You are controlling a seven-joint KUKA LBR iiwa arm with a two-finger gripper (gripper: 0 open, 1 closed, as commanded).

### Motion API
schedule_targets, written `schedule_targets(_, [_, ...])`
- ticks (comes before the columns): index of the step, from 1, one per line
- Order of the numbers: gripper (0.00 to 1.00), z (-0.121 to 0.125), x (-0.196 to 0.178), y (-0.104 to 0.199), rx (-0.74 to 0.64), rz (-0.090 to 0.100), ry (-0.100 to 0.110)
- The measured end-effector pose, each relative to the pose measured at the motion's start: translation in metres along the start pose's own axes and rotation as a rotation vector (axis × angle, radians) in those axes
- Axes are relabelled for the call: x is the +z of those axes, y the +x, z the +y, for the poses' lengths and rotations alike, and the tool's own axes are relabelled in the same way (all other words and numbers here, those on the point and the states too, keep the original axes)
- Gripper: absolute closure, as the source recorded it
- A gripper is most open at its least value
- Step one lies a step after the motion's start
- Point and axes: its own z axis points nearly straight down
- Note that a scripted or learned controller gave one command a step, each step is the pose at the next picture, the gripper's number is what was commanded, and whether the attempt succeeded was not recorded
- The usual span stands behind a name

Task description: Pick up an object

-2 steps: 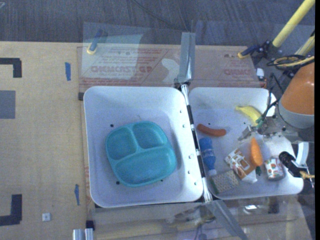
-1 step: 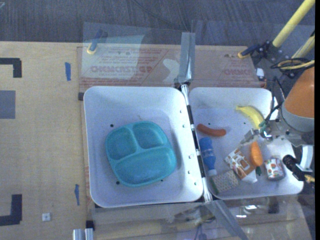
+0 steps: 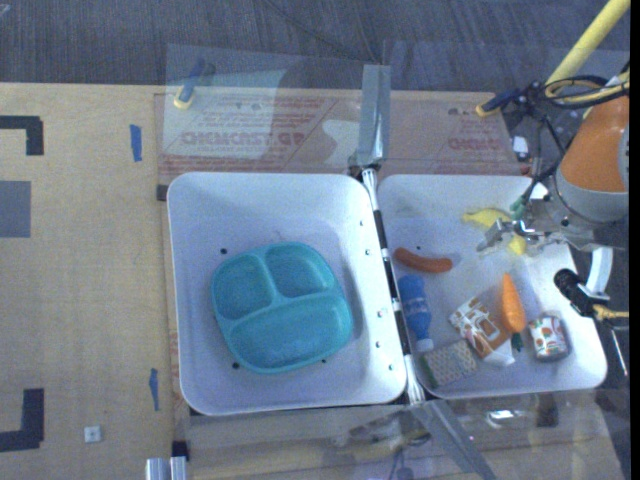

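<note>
Tabletop carrying two bins. Landmark: centre divider.
- Teal tray: sitting left of divider, in left bin.
- Jaws: hovering right of divider, over right bin; open/shut state, can't tell.
- Blue bottle: lying just right of divider. Likely light, stiff, slick; grip across mid-body.
- Sausage: lying just above bottle.
</note>
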Motion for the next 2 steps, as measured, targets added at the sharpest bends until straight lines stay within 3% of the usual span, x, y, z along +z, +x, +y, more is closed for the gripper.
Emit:
schedule_targets(1, [0.0,-0.01,0.012,0.003,0.028,0.001,-0.001])
schedule_targets(2, [0.0,-0.055,0.011,0.003,0.077,0.005,-0.001])
